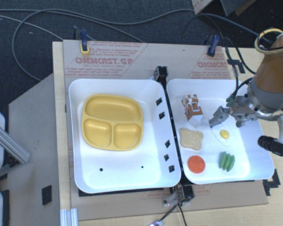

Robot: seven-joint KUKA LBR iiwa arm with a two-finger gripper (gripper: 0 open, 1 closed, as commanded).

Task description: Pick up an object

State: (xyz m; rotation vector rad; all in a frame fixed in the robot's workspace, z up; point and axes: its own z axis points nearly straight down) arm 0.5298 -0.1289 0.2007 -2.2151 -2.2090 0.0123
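On the left of the table (47,140), a shallow white bin (80,140) holds a yellow divided plate (113,121) with three compartments, lying flat towards the bin's far side. Just beside it, across a black divider, the right-hand bin (254,166) carries the small things on offer: an orange and white toy piece (193,106) near the far wall, a pale slice of toast (191,138) below it, a round red tomato slice (196,164) near the front, a fried egg (224,134) with a yellow yolk, and a green bundle (227,161) towards the front right.

Above the egg and slightly to its left hangs the end effector (220,117), reaching in from the right on the grey arm (273,74). It sits low over the bin floor, but the slanted view and the clutter of the wrist make its fingers hard to read, so I cannot tell whether they stand apart or together. Nothing visibly lies between them.

The step in hand looks like the approach, with no object yet lifted. The egg seems the likeliest target, being nearest. It is small, flat and pale against the white bin, so the next move probably calls for a careful descent right over it and a close at floor level, since a thin piece gives little to grip.
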